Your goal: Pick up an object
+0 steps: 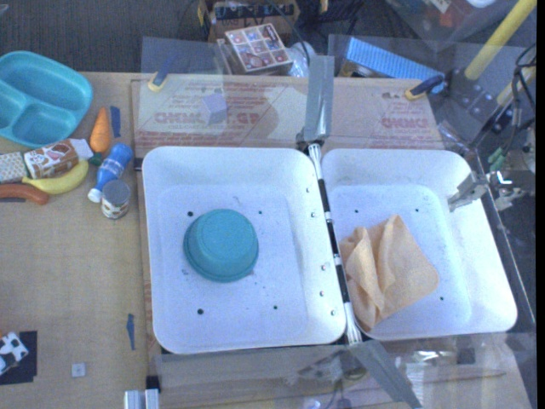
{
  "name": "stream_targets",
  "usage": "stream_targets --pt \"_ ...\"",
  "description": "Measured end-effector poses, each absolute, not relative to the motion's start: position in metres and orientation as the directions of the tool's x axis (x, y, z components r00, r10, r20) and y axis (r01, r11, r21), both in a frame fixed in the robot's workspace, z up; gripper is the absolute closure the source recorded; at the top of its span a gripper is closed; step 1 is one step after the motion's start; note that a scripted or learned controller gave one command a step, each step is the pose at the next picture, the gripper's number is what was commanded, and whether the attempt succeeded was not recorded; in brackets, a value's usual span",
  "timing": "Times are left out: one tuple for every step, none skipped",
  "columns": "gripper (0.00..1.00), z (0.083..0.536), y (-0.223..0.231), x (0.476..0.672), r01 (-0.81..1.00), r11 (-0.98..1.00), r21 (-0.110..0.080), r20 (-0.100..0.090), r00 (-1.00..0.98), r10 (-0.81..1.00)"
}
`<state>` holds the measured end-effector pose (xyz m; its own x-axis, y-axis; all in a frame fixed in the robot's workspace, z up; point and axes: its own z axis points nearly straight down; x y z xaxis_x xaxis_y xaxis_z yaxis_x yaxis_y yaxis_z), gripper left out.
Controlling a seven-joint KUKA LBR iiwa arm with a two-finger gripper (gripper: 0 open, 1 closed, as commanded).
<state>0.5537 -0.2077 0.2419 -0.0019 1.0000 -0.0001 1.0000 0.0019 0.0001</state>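
Round teal plastic bowl [221,244] sits upside down in the left white bin [162,177], a crumpled orange cloth [387,267] lies in the right white bin [443,164], nothing is lifted yet, and I cannot tell how the jaws stand.

two white bins sit side by side on the bench. the left bin [170,186] holds an upturned teal bowl [221,244] near its middle. the right bin [477,279] holds a crumpled orange cloth [387,267] against its left wall. a teal divided tray [38,96], a banana [60,181] and a small can [116,199] lie at the bench's left.
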Motion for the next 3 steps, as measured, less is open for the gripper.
stream_targets --pt "0.0 0.132 -0.186 0.602 1.0 0.019 0.0 0.0 -0.019 1.0" --pt "0.0 0.09 -0.119 0.582 0.978 0.207 0.009 -0.003 -0.207 0.978" --pt "1.0 0.101 -0.122 0.583 0.98 0.2 0.014 -0.002 -0.2 0.98"
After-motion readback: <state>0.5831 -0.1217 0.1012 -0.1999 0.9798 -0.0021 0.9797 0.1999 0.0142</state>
